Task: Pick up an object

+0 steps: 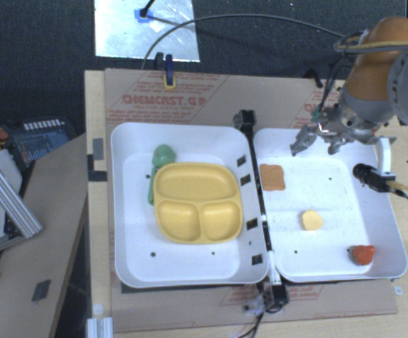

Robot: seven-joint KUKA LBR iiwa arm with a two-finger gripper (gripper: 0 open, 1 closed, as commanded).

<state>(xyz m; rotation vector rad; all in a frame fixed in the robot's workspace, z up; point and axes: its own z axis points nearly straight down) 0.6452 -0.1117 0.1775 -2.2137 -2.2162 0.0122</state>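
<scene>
Far out to the left of the gripper, in the left bin point(130, 189), a yellow divided plate point(195, 211) sits with a green toy point(160, 162) poking out from under its upper-left edge, both well apart from the tool. Coming across the divider into the right bin point(373, 255), a brown toast slice point(272, 177) lies down-left of the gripper and is the nearest piece, squarish, with no strong long axis. Below the tool, near the bin's middle, rests a small yellow chunk point(312, 221); further down and a little right, in the near corner, a red-orange piece point(362, 255). The gripper point(319, 144) hovers over the bin's far edge, fingers spread apart and nothing between them. My read: any pick means travelling toward the camera, and the toast asks for the shortest reach, down and left.
</scene>
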